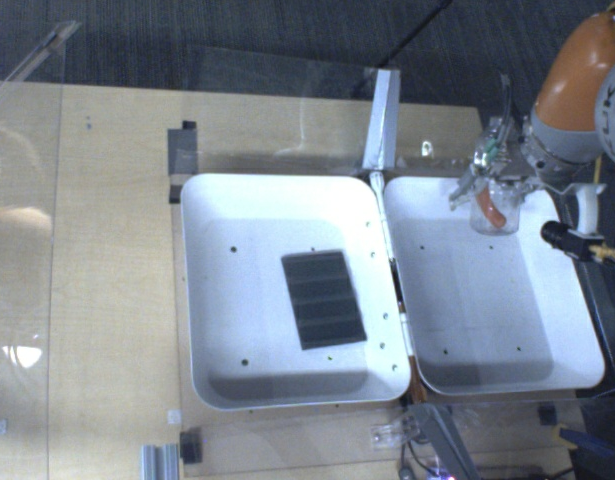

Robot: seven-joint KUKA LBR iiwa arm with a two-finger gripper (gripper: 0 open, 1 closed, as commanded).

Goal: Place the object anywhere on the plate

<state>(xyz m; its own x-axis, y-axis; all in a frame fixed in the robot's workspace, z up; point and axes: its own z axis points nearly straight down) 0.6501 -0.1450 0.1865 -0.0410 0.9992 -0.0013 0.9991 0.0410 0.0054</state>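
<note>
1. The gripper (492,183) hangs over the far part of the right bin (507,308), near that bin's back wall, at the end of the grey arm with its orange band (579,73) reaching in from the right.
2. A small clear object with an orange-red part (494,213) sits right at the gripper's tips. Whether it is pinched between them or only beside them cannot be told; the metal parts blur together there.
3. How far the gripper is parted cannot be told either.
4. The dark ribbed rectangular plate (324,299) lies flat near the middle of the left bin (227,298), turned at a slight slant to the bin's walls.
5. The clear object is well apart from the plate, with the wall between the two bins lying between them.
6. Both bins rest side by side on the pale wooden desk (97,298).
</note>
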